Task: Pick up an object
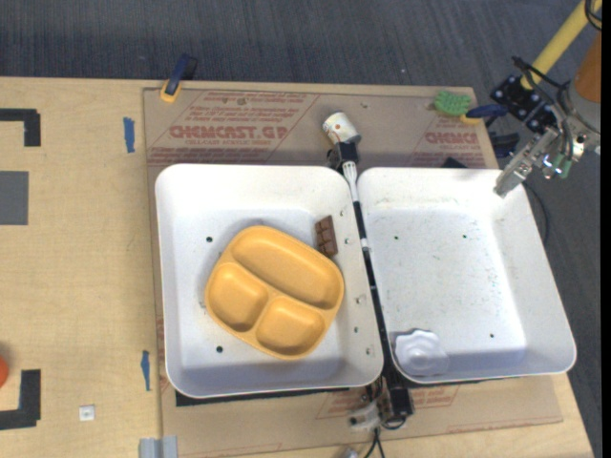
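We see the yellow divided tray (275,289) lying in the left bin (181,208), a small brown block (326,236) touching its rim at two o'clock. The clear lid (421,351) rests at six o'clock in the right bin (535,256). The gripper (513,175) hovers over that bin's one-o'clock corner; we cannot tell its state.

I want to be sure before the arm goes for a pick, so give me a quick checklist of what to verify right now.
1. Target present: yellow divided tray lies in the left bin: ok.
2. Other candidates: small brown piece beside the tray, clear plastic item in the right bin: ok.
3. Gripper clear of objects, at the right bin's far corner: ok.
4. Gripper carrying nothing: ok.
5. Finger opening: cannot tell.
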